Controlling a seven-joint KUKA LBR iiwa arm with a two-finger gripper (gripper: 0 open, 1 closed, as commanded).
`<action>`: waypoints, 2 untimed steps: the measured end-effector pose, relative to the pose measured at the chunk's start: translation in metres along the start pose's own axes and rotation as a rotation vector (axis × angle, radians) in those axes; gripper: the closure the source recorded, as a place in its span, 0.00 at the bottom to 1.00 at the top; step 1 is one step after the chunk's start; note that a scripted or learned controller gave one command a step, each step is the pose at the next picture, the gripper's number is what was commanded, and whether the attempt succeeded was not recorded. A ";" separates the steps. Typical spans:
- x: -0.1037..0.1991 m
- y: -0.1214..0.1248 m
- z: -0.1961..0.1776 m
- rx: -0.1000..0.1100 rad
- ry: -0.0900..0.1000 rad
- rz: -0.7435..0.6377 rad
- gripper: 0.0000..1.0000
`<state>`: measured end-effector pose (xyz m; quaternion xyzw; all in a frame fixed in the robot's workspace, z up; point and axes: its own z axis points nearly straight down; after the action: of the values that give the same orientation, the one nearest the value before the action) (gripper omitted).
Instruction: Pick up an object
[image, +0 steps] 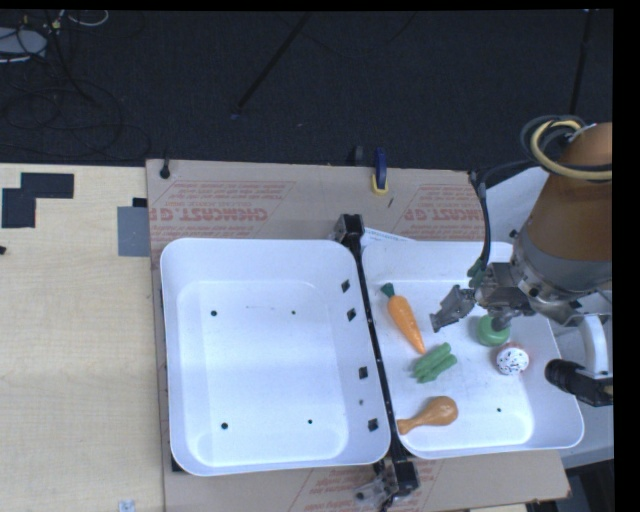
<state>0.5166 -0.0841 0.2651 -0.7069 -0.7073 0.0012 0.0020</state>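
The bench (80, 340) carries a cardboard sheet (260, 205) on which two shallow white bins sit side by side; the left bin (260, 265) shows bare white floor, while the right bin (455, 440) holds all the objects; the arm (575, 215) reaches in from the right, its grey body and orange band hanging over that bin's far right part.

The gripper (478, 308) hovers low over the right bin; one dark finger juts left toward the middle, yet whether the pincer is wide or narrow I cannot tell, and nothing is visibly caught in it; so, as I judge it, the pick is not yet done, and choosing, closing and lifting are all left.

Candidates, by size: an orange carrot (405, 322) lies slantwise just left of the gripper; a tan gourd-shaped piece (432, 413) lies near the front edge; a green bean-like bundle (434, 363) lies between those two; a green round piece (493, 330) sits just beside the gripper, partly under it; a small white speckled egg (512, 361) lies just near of that.

The green piece and the egg sit close together, which could crowd a grasp there; the carrot has clearer space.
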 end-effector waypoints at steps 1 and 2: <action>0.020 0.001 0.068 0.006 0.001 0.000 0.00; -0.039 0.008 -0.054 -0.013 -0.005 0.003 0.00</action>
<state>0.5246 -0.1233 0.3187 -0.7081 -0.7061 -0.0016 -0.0044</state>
